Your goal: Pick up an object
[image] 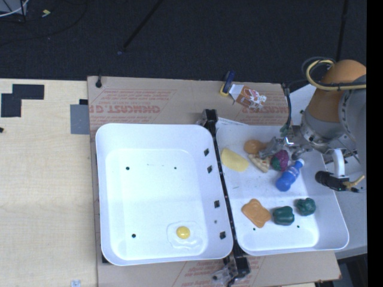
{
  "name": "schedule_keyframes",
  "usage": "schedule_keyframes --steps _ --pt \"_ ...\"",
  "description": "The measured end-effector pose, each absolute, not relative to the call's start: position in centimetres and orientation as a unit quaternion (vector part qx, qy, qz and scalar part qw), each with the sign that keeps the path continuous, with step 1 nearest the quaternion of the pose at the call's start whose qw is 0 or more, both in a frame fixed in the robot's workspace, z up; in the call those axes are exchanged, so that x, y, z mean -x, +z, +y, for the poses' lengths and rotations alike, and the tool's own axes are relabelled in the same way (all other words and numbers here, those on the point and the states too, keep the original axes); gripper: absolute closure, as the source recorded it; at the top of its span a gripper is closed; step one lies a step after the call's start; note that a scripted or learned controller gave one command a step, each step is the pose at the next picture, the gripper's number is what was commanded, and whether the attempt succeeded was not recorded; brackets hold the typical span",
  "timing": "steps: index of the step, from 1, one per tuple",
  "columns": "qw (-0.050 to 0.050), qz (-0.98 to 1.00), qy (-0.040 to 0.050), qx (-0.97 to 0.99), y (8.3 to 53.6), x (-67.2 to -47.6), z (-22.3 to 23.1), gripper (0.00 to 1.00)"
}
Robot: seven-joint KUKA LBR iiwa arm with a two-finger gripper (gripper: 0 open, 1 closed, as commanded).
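Note:
The right bin (335,235) holds several small objects. A yellow lemon-like piece (234,159) lies near its left wall. An orange-brown lump (252,146) and a tan wedge (260,162) sit beside a magenta object (280,159). A blue bottle (289,176) lies tilted just below it. An orange flat piece (256,212) and two dark green objects (283,215) (306,206) rest near the front. My gripper (281,149) hangs low over the magenta object at the bin's upper middle, its metal fingers around that cluster.
A fried-egg toy (183,234) lies at the front of the left bin (108,160). A snack packet (250,98) and a blue-yellow clip (227,84) lie on the cardboard behind the bins. The grey arm with its orange band (335,94) reaches in from the right.

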State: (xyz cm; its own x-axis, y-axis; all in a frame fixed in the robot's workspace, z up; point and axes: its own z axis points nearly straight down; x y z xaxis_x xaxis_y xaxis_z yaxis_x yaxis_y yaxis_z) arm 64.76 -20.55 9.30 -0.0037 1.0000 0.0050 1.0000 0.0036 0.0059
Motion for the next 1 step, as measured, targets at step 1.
schedule_keyframes --steps 1 --pt "0.005 0.707 0.0039 -0.707 9.4 -60.07 -21.29 0.0"
